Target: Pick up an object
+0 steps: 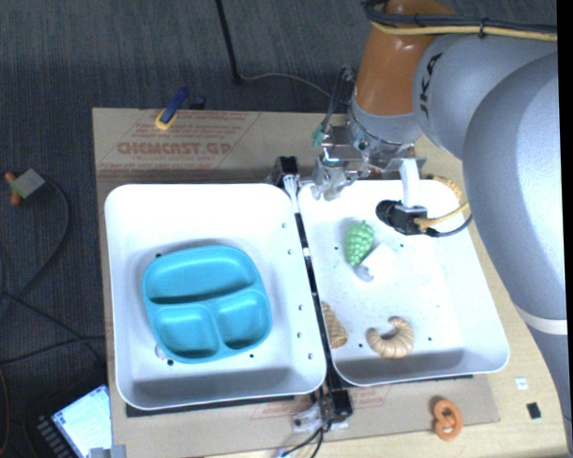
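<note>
The green grapes (pixel 359 240), just below the gripper (pixel 334 181) whose jaws' state I cannot tell, look light, bumpy and best pinched across the middle.

Two bins sit side by side on the tabletop (pixel 124 135), touching along their inner walls. The left bin (pixel 124 276) holds a divided tray (pixel 206 301) at its middle. In the right bin (pixel 458 302), a bunch of grapes (pixel 359 241) lies toward the far side, a croissant (pixel 392 337) lies near the front wall, and a pastry (pixel 334 327) rests at the near left, against the wall shared with the left bin. The end effector (pixel 336 179) hangs over the right bin's far left corner. A pretzel (pixel 447 419) lies on the tabletop in front of the right bin. A clip (pixel 172 107) rests at the tabletop's far edge, behind the left bin.
</note>
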You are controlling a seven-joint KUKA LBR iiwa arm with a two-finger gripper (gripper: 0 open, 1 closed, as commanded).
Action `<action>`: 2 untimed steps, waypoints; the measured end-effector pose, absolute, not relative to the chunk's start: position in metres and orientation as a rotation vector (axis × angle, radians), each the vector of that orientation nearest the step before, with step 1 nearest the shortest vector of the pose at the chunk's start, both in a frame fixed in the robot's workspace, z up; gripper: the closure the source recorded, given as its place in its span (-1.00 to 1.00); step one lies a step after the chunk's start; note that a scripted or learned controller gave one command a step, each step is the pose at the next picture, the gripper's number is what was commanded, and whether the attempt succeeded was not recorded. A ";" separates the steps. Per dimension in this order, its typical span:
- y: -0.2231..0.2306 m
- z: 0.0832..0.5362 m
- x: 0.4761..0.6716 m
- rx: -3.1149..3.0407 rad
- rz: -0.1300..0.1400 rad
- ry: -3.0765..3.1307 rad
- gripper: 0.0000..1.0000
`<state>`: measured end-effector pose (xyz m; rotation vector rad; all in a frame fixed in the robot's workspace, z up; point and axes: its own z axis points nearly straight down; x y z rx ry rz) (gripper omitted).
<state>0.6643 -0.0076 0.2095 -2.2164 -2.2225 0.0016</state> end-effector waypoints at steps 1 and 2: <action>-0.101 0.246 0.604 -2.224 0.004 -2.220 1.00; -0.100 0.246 0.604 -2.222 0.003 -2.220 -1.00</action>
